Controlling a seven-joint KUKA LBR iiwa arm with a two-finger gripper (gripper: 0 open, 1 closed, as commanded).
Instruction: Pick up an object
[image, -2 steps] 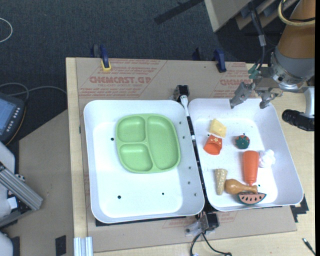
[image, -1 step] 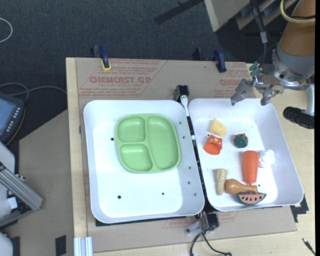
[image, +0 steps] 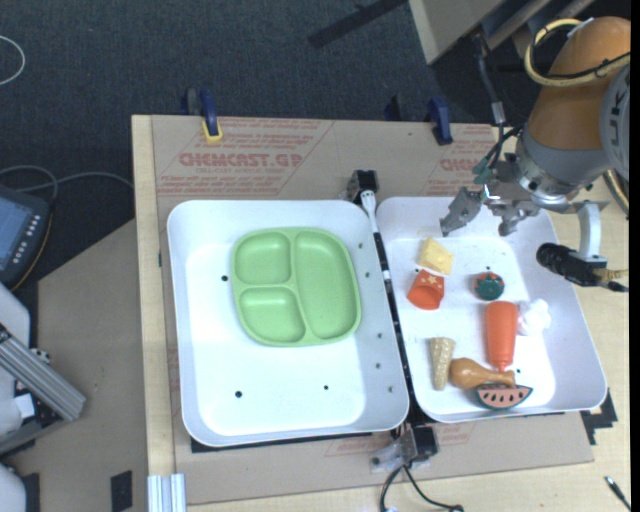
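Note:
My gripper (image: 486, 215) hangs open over the far end of the right bin (image: 575, 345), its two fingers spread with nothing between them. Below it lie a yellow cheese wedge (image: 435, 256), a red cup (image: 426, 290) and a small green and red toy (image: 489, 286). Nearer the front are an orange carrot (image: 501, 333), a white crumpled piece (image: 535, 316), an ice cream cone (image: 441, 361), a chicken drumstick (image: 473, 373) and a watermelon slice (image: 503, 396).
The left bin (image: 200, 330) holds a green divided plate (image: 296, 285). A black clip (image: 364, 185) sits between the bins at the far edge. Blue clamps (image: 208, 110) hold the board's far side.

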